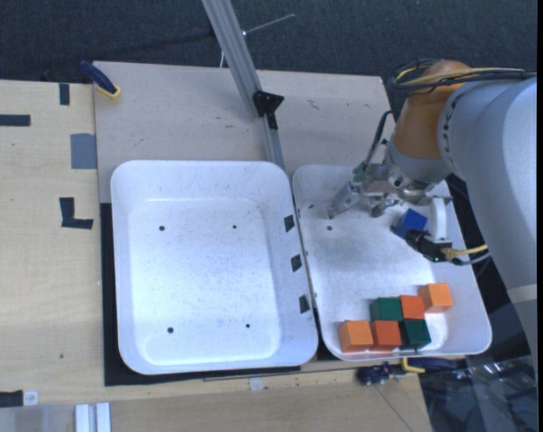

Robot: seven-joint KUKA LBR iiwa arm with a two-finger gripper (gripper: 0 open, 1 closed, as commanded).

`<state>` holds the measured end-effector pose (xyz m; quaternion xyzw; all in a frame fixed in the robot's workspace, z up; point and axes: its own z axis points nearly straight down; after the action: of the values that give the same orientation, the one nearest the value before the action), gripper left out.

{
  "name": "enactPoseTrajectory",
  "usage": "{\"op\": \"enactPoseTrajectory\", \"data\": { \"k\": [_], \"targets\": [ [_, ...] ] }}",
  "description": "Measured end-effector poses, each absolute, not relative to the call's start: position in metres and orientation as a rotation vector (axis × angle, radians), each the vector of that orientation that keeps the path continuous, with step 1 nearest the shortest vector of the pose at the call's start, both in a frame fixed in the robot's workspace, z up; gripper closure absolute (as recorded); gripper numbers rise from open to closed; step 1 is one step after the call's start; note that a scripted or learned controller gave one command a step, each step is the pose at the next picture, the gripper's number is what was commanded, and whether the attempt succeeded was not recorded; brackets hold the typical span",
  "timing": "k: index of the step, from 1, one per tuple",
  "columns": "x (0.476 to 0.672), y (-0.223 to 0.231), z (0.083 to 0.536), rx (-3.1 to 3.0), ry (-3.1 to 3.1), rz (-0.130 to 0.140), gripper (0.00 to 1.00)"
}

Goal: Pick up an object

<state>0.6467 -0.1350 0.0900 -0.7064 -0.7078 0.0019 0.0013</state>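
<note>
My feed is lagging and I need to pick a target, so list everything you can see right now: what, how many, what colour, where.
shallow white plastic bins: 2, white, side by side on the bench; left bin, right bin
orange cube blocks: 4, orange, near corner of the right bin, clustered; largest at, others at
dark green cube blocks: 2, green, in the same cluster
slanted grey metal pole: 1, grey, crossing the bench above the bins
blue and yellow clamp: 1, far left corner of the bench
grey arm with orange band: 1, reaching in from the right
end effector: 1, over the far part of the right bin, apart from the block cluster
</note>
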Motion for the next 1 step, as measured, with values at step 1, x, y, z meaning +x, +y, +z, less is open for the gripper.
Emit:
{"op": "enactPoseTrajectory", "data": {
  "k": [1],
  "targets": [
    [0.6475,-0.1342,0.1016,-2.216,-2.225,0.004,1.0]
  ]
}}
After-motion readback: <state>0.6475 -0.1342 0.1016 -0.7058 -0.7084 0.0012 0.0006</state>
